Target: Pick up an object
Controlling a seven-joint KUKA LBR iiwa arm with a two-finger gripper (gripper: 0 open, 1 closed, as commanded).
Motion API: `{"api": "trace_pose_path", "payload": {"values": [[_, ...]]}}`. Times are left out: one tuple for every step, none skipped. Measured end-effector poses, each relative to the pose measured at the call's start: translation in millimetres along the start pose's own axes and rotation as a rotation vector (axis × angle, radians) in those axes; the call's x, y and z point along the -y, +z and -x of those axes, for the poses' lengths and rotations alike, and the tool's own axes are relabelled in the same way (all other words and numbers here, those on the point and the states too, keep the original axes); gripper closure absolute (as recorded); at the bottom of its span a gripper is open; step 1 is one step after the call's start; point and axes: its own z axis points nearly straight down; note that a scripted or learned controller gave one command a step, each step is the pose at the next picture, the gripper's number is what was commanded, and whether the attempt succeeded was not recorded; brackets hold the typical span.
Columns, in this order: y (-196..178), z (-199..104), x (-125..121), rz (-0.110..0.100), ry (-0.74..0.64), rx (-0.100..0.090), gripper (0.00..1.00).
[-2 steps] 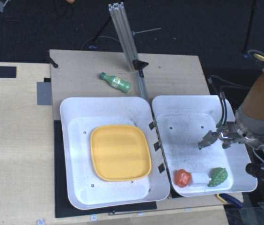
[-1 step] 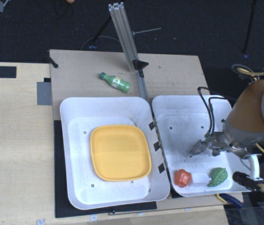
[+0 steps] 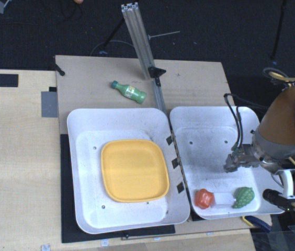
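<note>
In the right bin [image 3: 205,124] a red pepper-like toy [image 3: 204,198] lies near the front wall, with a green knobbly toy [image 3: 244,196] to its right. My gripper [image 3: 234,163] hangs low over the bin's right side, just above and behind the green toy. I see nothing between its fingers. The arm's grey and orange wrist [image 3: 281,127] comes in from the right edge. A yellow square plate [image 3: 135,169] lies flat in the left bin [image 3: 82,140].
A small green bottle [image 3: 129,91] lies on the bench behind the left bin. A slanted metal rail [image 3: 143,41] rises behind the bins. Black clips [image 3: 174,162] sit along the wall between the two bins.
</note>
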Motion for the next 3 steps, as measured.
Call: {"api": "trace_pose_path", "payload": {"values": [[-60.6,-3.0,-5.6,0.005,-0.003,0.001,1.00],[-109.0,-3.5,3.2,0.004,-0.002,0.001,1.00],[-160.8,-2.9,2.8,0.004,-0.002,0.001,1.00]]}}
